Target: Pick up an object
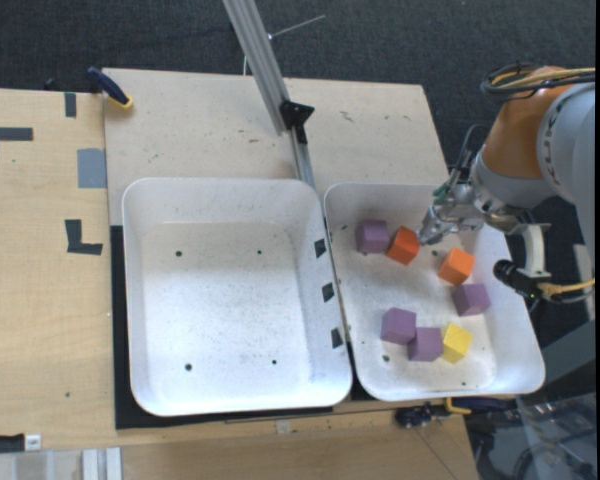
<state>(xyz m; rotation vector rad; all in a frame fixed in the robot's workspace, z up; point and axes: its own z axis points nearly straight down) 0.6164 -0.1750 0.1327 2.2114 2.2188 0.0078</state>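
The right bin (500, 373) holds several blocks. An orange block (403, 245) lies beside a purple block (372, 236) near the bin's far left. Another orange block (456, 264) sits further right, with a purple block (470, 298) below it. Two purple blocks (398, 325) (425, 344) and a yellow block (457, 342) cluster near the front. My gripper (432, 230) reaches down from the right, its tip just right of the first orange block, close to touching it. No block shows between its fingers.
The left bin (140, 268) stands beside the right one. A slanted metal rail (265, 58) crosses the bench behind the bins. A blue and yellow clamp (110, 86) sits at the bench's far left corner. Cables hang off the arm at right.
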